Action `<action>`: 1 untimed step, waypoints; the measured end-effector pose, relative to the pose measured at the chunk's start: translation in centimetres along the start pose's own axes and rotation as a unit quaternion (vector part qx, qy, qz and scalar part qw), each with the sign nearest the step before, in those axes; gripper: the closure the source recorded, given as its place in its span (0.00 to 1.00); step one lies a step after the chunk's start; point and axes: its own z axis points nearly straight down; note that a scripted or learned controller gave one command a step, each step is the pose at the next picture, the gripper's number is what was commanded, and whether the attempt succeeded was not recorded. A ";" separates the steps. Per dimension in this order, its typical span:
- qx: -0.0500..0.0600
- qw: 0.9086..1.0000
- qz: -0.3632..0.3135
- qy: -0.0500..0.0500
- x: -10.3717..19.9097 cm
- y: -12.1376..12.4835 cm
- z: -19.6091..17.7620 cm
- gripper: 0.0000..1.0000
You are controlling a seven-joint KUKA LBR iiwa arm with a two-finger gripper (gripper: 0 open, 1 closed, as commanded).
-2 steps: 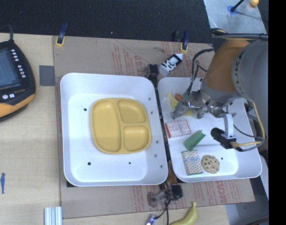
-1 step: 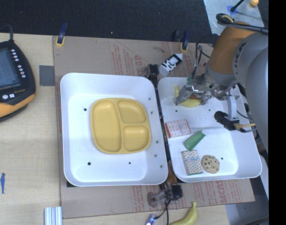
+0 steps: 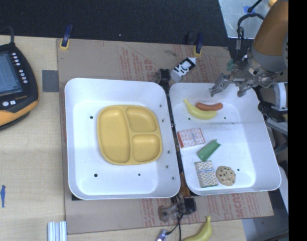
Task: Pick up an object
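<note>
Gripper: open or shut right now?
Open: the gripper has its fingers spread apart above the right bin, nothing between them.

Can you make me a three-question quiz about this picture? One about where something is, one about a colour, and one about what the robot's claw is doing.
1. Where is the yellow tray?
A. left bin
B. right bin
C. on the floor

2. What colour is the wedge in the right bin?
A. blue
B. green
C. pink

3. What is the gripper doing?
A. squeezing the cookie
B. holding the banana
C. open and holding nothing

Answers: 1 A, it lies in the left bin. 2 B, it is green. 3 C, its fingers are spread above the bin's far edge, beside the banana and sausage.
</note>
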 end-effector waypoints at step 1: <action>0.002 1.000 -0.001 0.000 0.3 -0.1 10.3 0.00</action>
